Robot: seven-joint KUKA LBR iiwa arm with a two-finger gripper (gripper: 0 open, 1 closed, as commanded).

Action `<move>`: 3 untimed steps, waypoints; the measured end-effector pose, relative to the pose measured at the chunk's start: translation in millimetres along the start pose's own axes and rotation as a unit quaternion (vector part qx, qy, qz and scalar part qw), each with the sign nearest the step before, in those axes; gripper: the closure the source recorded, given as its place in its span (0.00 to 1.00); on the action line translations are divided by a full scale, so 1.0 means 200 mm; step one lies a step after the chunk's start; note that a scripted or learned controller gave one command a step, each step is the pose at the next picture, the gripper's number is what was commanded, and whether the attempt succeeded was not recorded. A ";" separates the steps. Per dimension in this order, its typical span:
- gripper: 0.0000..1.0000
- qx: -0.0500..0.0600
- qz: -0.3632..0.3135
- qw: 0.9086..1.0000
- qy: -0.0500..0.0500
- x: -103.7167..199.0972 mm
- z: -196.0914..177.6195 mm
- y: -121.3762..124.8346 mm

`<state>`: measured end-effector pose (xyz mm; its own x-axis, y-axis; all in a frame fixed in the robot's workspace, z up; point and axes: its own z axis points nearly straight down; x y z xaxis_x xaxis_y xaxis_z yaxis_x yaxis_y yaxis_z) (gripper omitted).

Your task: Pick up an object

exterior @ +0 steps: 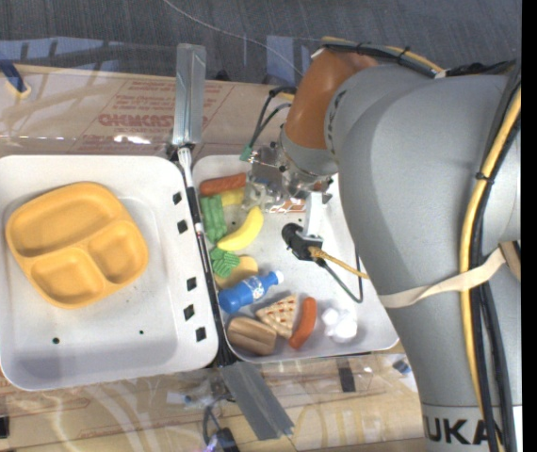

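My gripper [267,188] is down in the back of the right bin [367,332], over a red sausage [222,185] and a yellow banana [243,231]. The wrist hides whatever lies right under it. Toy food crowds the left side of that bin: a green piece [213,218], a green-and-yellow piece [229,266], a blue bottle [248,291], a pizza slice [281,314], a brown bread roll [252,334], a second red sausage [303,322] and a white lump [339,324].
The left bin [99,347] holds a yellow divided plate [75,242]. A metal divider [189,97] runs between the bins. The grey arm [419,186] covers the right bin's right side. Cardboard lies behind the bins.
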<state>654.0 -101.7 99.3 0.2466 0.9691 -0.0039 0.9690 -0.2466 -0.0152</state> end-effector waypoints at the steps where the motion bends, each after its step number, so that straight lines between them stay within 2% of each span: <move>1: 1.00 -0.013 -0.034 0.999 0.004 0.30 -0.52 -0.05; 2: 1.00 -0.009 0.154 0.988 0.004 0.14 -1.01 -0.21; 3: 1.00 -0.007 0.281 0.960 0.004 -0.07 -1.44 -0.27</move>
<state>603.2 -101.1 388.4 0.7310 0.6824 0.0010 0.6824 -0.7310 0.0008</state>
